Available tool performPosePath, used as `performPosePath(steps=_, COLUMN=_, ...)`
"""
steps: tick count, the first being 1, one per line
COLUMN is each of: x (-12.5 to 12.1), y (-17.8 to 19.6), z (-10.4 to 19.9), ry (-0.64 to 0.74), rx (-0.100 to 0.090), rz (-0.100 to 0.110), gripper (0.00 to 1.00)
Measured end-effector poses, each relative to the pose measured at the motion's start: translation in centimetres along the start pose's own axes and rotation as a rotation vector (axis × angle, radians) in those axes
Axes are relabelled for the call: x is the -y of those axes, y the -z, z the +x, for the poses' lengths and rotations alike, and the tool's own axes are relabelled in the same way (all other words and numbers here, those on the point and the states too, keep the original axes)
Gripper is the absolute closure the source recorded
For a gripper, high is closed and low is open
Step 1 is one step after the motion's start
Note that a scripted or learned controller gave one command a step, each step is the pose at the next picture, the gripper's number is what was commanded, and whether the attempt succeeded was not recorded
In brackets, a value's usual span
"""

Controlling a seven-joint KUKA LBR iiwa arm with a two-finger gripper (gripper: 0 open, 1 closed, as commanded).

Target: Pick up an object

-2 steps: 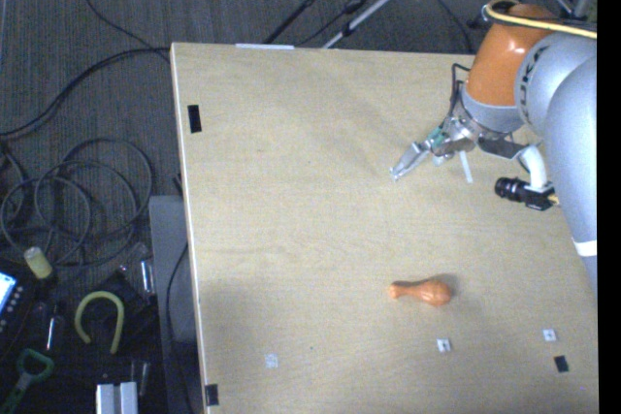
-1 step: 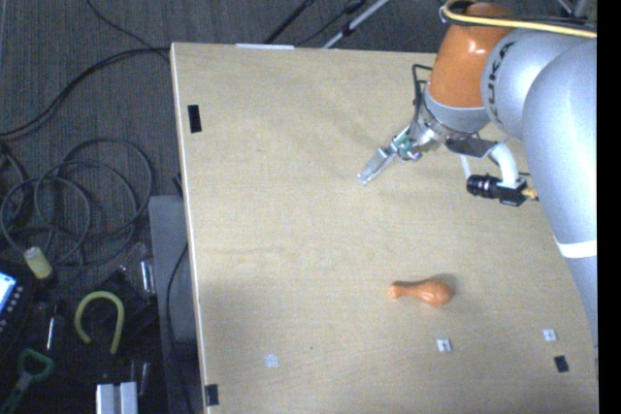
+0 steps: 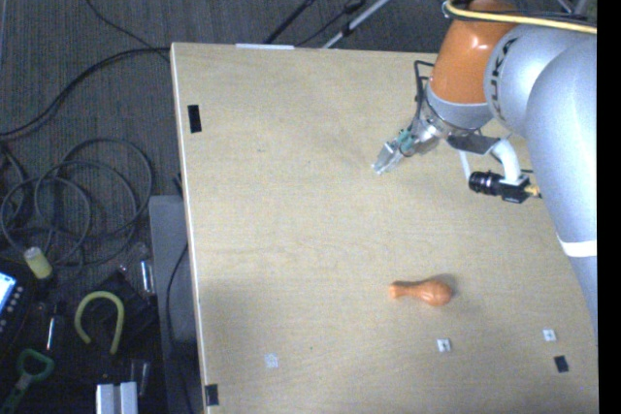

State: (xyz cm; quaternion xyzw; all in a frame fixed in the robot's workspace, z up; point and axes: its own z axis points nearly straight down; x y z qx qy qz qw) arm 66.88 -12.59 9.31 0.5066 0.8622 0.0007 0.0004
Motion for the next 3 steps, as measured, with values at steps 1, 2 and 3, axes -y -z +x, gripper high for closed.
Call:
performPosePath(steps=1, x=-2.1, y=9.0, z=3.8, ry=-0.223, rx=0.000, rz=0.003, gripper=1.00)
performPosePath(steps=2, x=3.4, y=4.1, z=-5.9, ry=0.032, rx=0.003, rz=0.003, gripper=1.00)
performPosePath(steps=3, x=0.9, y=8.3, z=-1.7, ry=-0.085, rx=0.001, rz=0.000, gripper=1.00)
